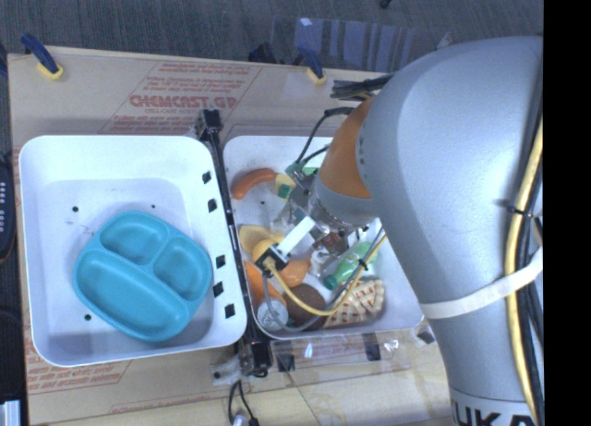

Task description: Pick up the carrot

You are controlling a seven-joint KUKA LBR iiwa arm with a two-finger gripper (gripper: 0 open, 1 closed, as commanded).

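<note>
Jaws in crowded bin (274, 151), carrot (253, 180) nearby

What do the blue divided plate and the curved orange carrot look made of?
Blue divided plate: likely moulded plastic, smooth and matte, one even colour with rounded compartments. Curved orange carrot: probably plastic too, smooth uniform orange; too small to be sure.

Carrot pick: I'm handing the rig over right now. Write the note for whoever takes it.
End effector: low in the middle of the right bin, among mixed toy food; open or shut cannot be told.
Carrot: lying in the right bin's far-left part, apart from the end effector.
Left bin: holds a blue divided plate.
Done: no pick evident.
Left: shift to the carrot, grasp it, lift.
</note>
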